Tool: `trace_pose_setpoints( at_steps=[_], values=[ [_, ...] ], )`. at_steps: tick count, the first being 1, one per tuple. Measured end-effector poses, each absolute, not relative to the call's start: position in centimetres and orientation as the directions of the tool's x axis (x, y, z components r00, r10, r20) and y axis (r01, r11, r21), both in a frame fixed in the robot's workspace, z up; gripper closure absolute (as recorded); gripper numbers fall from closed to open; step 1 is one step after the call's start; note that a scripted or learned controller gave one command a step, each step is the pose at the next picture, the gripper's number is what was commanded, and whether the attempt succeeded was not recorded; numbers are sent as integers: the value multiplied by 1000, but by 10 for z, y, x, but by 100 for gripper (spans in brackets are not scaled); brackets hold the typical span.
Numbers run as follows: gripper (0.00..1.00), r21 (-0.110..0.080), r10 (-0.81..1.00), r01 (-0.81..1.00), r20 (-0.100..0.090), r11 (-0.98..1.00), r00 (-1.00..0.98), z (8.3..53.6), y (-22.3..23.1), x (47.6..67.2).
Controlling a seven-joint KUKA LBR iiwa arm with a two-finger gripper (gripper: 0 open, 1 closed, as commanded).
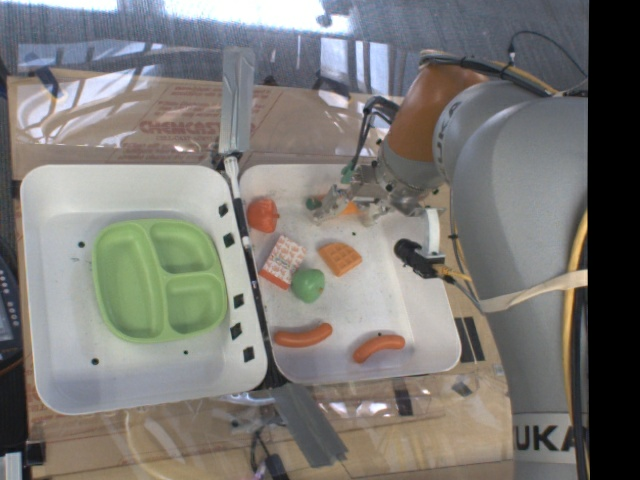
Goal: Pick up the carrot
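A small orange piece (349, 208), which looks like the carrot, shows at the back of the right bin (430, 313). Most of it is hidden under the gripper (338, 202), which hangs low right over it. I cannot tell whether the two are touching. The grey arm with its orange band (430, 108) reaches in from the right above the bin's far edge.
Also in the right bin lie a red round item (262, 215), a small printed box (283, 261), a green item (308, 285), an orange waffle (341, 259) and two sausages (302, 336) (379, 347). The left bin (60, 368) holds a green divided plate (160, 279).
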State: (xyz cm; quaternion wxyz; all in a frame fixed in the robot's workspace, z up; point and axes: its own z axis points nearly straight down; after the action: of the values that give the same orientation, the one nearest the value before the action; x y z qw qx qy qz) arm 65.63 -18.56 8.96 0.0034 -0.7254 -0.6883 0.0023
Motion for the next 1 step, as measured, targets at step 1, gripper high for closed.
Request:
trace_pose_setpoints(
  at_steps=[1],
  values=[
    [0,-9,940,940,0,-342,342,118,-159,531]
  ],
)
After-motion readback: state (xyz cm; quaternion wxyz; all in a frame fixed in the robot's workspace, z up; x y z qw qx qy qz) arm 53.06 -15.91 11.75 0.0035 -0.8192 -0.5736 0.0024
